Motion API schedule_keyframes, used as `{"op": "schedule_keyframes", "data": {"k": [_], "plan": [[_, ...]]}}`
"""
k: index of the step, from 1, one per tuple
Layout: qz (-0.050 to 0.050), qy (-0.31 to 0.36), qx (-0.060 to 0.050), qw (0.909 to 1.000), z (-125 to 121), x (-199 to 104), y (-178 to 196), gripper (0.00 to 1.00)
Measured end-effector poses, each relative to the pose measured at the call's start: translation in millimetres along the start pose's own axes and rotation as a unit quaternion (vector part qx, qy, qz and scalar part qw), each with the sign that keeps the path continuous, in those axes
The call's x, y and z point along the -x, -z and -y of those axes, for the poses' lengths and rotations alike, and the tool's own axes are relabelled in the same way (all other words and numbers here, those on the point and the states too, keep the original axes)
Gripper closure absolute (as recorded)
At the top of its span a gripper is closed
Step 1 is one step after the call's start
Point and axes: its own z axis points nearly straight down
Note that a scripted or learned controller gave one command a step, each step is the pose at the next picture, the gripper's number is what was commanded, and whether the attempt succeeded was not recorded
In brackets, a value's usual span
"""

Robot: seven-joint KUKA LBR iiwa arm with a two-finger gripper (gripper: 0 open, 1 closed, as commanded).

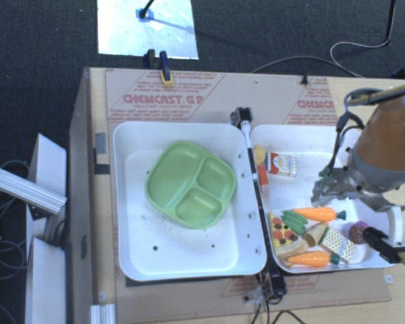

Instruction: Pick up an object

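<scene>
Dark carpet floor around a bench topped with a pale board in red print; two white bins sit on it side by side.

Nearest us in the right bin, a toy carrot lies flat along the near wall, orange with a green tip. Just beside it are a pale yellow piece that we can't identify and a checked square block. Next come a toy pizza slice with red and dark dots, a tan bread-like chunk and a round purple thing, partly hidden by the robot.

A second carrot, orange with a green top pointing right, lies flat mid-bin, with a green toy vegetable touching its left end. The gripper hangs just behind this carrot, close above it. We cannot tell how far open it is, and we see nothing held. The grey and orange arm is cut off at the right.

Further back, a small white and red carton lies on its side. A yellow and red item against the divider is too small to name.

The left bin holds a green divided plate, slightly tilted.

A clamp grips the bench's far edge. Beyond it, a shiny sheet lies on the carpet.
</scene>
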Motion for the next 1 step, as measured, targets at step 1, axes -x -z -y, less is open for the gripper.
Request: {"op": "schedule_keyframes", "data": {"k": [1], "plan": [[0.0, 0.0, 0.0, 1.0, 14.8, 22.2, -5.3, 1.0]]}}
